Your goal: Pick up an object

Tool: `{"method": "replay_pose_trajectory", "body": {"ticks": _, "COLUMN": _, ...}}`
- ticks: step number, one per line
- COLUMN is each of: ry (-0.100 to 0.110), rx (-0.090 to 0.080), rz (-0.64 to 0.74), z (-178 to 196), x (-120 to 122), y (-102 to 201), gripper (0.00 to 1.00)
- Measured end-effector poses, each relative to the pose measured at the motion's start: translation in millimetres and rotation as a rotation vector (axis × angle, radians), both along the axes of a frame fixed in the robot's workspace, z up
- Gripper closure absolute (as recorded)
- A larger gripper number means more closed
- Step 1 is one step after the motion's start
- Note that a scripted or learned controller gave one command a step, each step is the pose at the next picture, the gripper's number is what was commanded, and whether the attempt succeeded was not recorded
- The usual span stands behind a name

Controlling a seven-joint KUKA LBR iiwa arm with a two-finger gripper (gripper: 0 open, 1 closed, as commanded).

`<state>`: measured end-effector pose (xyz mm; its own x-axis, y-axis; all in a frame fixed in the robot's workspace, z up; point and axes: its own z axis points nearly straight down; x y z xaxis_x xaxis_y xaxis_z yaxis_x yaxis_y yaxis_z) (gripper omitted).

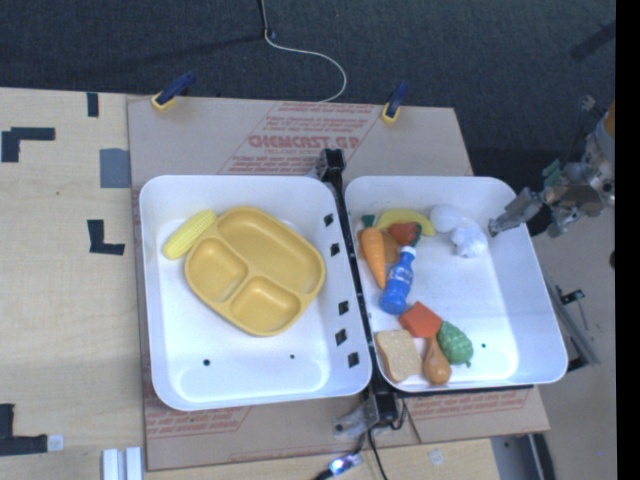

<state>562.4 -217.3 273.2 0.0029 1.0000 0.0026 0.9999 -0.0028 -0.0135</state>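
Blurring at frame edge, end effector point(522, 211) indistinct.

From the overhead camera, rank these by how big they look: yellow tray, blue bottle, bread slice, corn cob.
1. yellow tray, by far the largest
2. blue bottle and corn cob look about alike; I won't rank them
3. bread slice, slightly smaller, though the margin is thin

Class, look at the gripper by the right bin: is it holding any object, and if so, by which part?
Nothing is held. The gripper hovers at the right bin's upper right edge, with no item between its fingers; the toy foods lie apart from it.
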Motion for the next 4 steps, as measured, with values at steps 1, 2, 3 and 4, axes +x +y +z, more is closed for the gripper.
{"method": "replay_pose_trajectory", "body": {"ticks": 1, "ry": -0.012, "rx": -0.003, "rz": 0.004, "z": 7, "x": 2, "y": 1, "gripper": 0.00}}
{"method": "replay_pose_trajectory", "body": {"ticks": 2, "ry": -0.009, "rx": -0.003, "rz": 0.004, "z": -37, "x": 6, "y": 2, "gripper": 0.00}}
{"method": "replay_pose_trajectory", "body": {"ticks": 3, "ry": -0.006, "rx": -0.002, "rz": 0.003, "z": -93, "x": -3, "y": -4, "gripper": 0.00}}
{"method": "replay_pose_trajectory", "body": {"ticks": 4, "ry": -0.007, "rx": -0.002, "rz": 0.004, "z": -152, "x": -12, "y": 2, "gripper": 0.00}}
